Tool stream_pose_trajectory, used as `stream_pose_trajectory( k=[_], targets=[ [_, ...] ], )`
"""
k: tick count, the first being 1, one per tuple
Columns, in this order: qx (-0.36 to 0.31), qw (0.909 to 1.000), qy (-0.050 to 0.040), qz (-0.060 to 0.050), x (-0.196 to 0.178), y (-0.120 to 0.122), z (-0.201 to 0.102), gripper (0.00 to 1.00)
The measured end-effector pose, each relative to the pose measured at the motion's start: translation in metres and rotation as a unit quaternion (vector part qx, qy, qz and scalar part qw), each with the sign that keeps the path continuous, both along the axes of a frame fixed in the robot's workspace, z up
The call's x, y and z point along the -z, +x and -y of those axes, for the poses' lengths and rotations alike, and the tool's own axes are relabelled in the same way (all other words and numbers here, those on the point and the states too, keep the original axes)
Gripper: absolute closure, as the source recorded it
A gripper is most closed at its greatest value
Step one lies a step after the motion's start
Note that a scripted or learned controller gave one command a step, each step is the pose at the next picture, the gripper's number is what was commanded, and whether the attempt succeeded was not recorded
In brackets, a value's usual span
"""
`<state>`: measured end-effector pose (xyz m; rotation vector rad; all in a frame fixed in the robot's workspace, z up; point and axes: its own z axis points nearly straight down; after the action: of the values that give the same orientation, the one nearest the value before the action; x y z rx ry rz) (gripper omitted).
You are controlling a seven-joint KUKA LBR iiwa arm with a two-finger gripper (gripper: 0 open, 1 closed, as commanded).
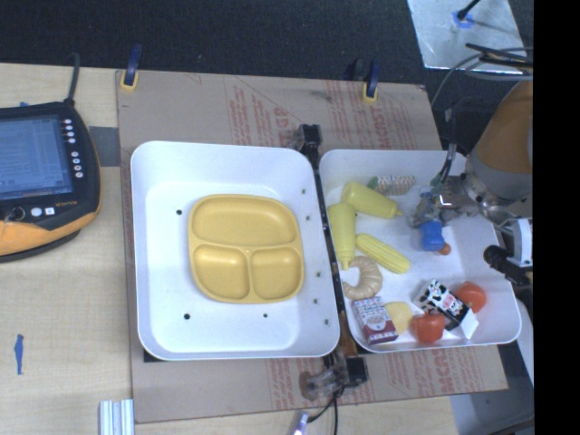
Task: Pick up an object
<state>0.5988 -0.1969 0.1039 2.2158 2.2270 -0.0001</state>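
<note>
Gripper (433, 208) down in the right bin (507, 333), and I honestly can't tell what the fingers are doing.

From my feed the fingertips are a dark, blurry tangle right above a small blue block (433, 236), so whether they're apart, together or on it is a coin flip for me. They look to be touching or just over its top, can't say which. A tiny orange bit sits just beside the block. Going outward: yellow corn (382, 253) and two more yellow pieces lie to the left, a croissant (362, 278) below them, then a red packet (373, 320), a tomato (428, 328) and a black-and-white carton (444, 303) near the front wall. The arm (504, 148) is cut off at the right. Left bin (163, 333) holds a yellow tray (245, 247); a tablet (41, 175) is cropped at far left.
</note>
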Motion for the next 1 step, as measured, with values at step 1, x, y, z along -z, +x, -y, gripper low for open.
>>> stream_pose_trajectory(
  k=[1],
  targets=[
    [-0.002,1.0,0.0002,-0.002,-0.049,-0.0568,-0.0976,1.0]
  ],
)
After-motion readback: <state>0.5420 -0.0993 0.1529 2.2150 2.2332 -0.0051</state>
